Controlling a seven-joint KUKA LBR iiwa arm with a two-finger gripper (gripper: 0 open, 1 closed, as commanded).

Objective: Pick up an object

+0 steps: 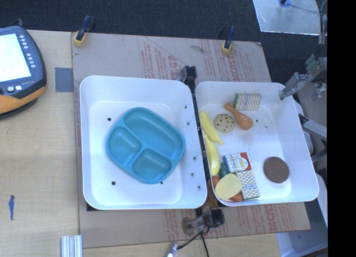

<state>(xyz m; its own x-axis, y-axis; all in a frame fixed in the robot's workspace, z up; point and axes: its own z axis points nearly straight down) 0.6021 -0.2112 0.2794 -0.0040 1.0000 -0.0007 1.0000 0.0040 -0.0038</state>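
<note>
overlapping toys (233, 175) hiding lower ones

Blue clamps (82, 30) on cardboard sheet (161, 61); pendant, probably (16, 69), at left edge

Robot lab, teach pendant (16, 69), clamped bins (89, 139)

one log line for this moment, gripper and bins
gripper: over right bin's far right rim, holding nothing seen | left bin: blue tray | right bin: toy food untouched
</note>
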